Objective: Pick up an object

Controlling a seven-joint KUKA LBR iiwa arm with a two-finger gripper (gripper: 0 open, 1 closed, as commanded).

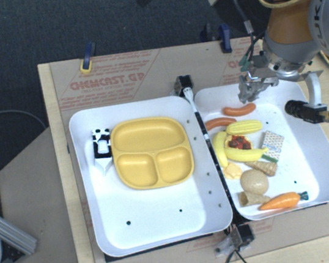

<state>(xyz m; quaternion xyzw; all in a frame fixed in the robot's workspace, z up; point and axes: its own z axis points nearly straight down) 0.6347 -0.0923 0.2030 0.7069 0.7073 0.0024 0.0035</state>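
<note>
My tool (pixel 248 91) hangs over right bin (pixel 319 153), sausage (pixel 239 110) just below it; can't tell tool state.

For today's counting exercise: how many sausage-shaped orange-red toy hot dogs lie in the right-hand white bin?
2. One orange-red toy sausage lies near the bin's far edge, just below the gripper; the other lies beside it, nearer the divider. Others might hide under the food pile.

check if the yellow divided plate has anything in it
Empty: all three compartments of the yellow divided plastic plate show bare yellow; the toy food lies in the right white bin.
</note>
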